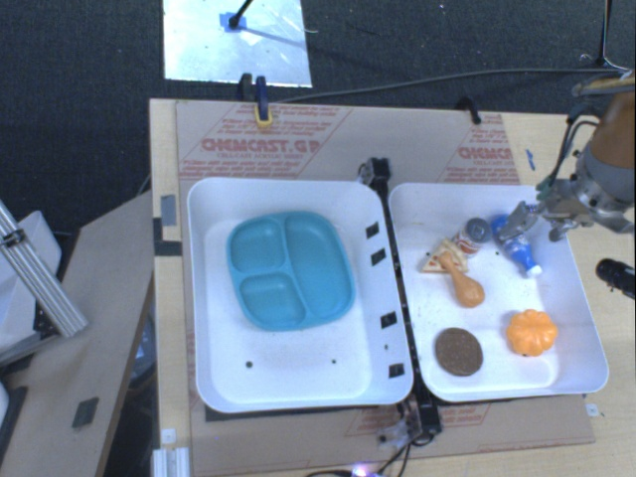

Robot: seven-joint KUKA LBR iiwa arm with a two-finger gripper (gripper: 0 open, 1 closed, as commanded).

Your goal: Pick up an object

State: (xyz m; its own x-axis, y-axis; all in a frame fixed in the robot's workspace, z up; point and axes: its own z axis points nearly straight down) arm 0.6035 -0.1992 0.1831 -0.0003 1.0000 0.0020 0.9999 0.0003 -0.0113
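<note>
The right bin (pixel 586 366) holds the loose things. An orange toy pumpkin (pixel 532 332) sits near its front right corner, upright, with ribs showing. To its left, near the front wall, a round brown disc (pixel 459 351) lies flat. Behind the disc, a tan drumstick-like piece (pixel 465 284) lies at a slant, its thick end toward the front; its thin end touches a pale pizza-slice wedge (pixel 437 260) on its left. Farther back lies a small grey round cap (pixel 478 230). Just right of it, a blue and white bottle-shaped piece (pixel 522 253) lies tilted. The left bin (pixel 214 386) carries a turquoise divided plate (pixel 291 269), lying flat with three compartments.
</note>
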